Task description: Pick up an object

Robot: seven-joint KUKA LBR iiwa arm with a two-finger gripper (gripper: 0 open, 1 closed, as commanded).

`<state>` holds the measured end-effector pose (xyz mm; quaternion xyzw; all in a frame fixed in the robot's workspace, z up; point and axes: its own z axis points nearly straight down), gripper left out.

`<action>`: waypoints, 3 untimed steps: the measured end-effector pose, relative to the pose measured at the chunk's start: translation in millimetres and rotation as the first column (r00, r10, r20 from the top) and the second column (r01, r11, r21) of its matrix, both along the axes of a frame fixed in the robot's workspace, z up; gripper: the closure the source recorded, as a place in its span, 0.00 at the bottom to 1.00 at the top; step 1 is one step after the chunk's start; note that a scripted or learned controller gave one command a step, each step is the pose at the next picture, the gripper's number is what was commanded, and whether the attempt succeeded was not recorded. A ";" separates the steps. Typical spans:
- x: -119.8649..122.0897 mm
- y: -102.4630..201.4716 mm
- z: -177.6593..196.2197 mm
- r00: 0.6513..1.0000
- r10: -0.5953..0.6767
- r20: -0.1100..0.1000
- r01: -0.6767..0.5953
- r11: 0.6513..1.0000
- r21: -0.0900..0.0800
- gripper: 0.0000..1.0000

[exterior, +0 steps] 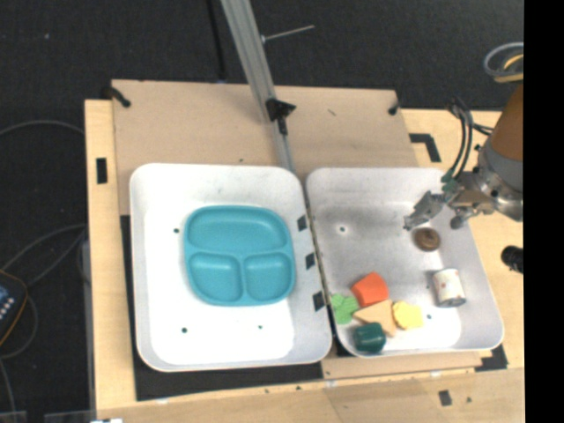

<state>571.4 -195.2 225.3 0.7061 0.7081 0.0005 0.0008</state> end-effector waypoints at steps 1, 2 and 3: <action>0.0 0.0 0.0 1.000 0.000 0.000 0.000 1.000 0.000 0.00; -0.7 2.8 -42.7 1.000 -0.002 -0.004 0.002 1.000 -0.001 0.00; -10.6 0.8 -90.3 1.000 -0.003 -0.006 0.003 1.000 0.000 0.00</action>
